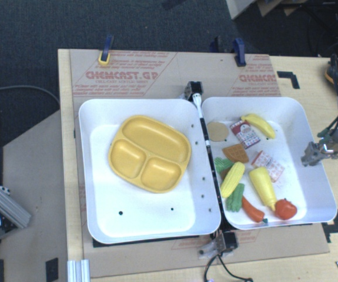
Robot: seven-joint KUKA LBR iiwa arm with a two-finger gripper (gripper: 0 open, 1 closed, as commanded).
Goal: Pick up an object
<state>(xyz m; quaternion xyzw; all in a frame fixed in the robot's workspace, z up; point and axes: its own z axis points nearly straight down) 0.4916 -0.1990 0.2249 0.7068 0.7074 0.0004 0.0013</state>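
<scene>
Since nothing is held and the pincer, whose grip cannot be told, waits at the bin's edge, the yellow bottle just to its left should be reached next.

Bright, even light; slightly soft focus.

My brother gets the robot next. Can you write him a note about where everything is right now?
Gripper: at the right bin's right rim, nothing seen between its fingers; open or shut, cannot tell.
Right bin holds the toy food: banana, corn cob, yellow squeeze bottle, tomato, carrot, cookie.
Left bin holds the yellow divided plate.
Done: nothing picked up yet.
Left: move over one object, grasp it, lift it.
</scene>
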